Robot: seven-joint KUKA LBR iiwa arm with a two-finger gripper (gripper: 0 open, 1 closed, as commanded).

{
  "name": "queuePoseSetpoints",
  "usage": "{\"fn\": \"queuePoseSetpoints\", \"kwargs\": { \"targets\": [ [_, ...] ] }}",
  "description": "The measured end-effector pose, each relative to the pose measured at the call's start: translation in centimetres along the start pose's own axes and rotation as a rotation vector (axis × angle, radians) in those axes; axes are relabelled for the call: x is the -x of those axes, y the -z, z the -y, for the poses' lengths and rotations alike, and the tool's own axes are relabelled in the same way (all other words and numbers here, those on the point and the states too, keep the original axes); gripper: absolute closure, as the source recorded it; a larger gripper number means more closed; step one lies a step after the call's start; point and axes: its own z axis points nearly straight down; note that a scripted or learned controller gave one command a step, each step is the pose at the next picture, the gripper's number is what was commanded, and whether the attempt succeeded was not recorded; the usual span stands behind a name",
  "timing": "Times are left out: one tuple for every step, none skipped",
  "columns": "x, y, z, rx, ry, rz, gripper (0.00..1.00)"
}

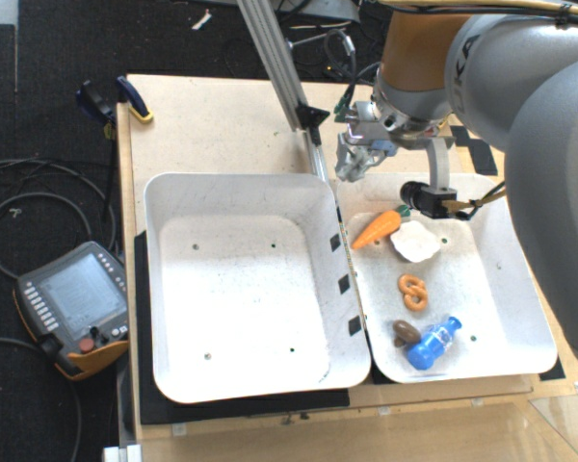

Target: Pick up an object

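Gripper (354, 165): raised above the right bin's (520, 345) far left corner, fingers small and blurred, open or closed cannot be told; nothing visibly between them. Right bin contents: carrot (378, 228), white object (415, 243) touching it, pretzel (413, 292), brown lump (405, 332), blue bottle (432, 343). The arm hides the bin's far edge.

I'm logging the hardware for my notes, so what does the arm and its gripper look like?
The arm is bulky with rounded, glossy grey casings and a broad orange band above the wrist. A thin yellowish cable runs across the top of the band. The gripper is small, bare silvery metal, with wires bunched where it mounts.
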Motion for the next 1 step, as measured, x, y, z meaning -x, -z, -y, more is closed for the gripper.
{"fn": "queuePoseSetpoints", "kwargs": {
  "targets": [
    [-4.98, 0.85, -0.15, 0.003, 0.000, 0.000, 1.00]
  ]
}}
